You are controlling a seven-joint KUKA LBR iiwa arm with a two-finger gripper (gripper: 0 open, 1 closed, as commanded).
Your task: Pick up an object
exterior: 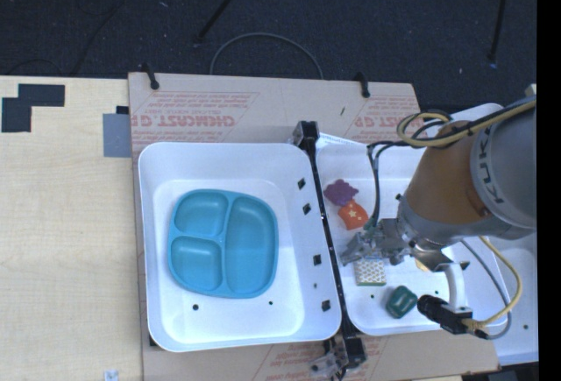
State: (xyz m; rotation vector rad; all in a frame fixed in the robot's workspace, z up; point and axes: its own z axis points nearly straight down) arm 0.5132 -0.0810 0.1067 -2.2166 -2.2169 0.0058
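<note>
Dark carpet with loose cables lies behind the pale wooden worktop (61,230), where two white bins sit side by side on cardboard. Inside the left bin (162,173) rests a blue divided plate (223,242). Over the right bin (517,270) the grey arm reaches down, its gripper (375,241) low among small objects; whether it grasps anything cannot be told. Nearby lie a purple toy (340,192), an orange piece (354,215), a checkered block (371,272) and a green object (401,301).
</note>
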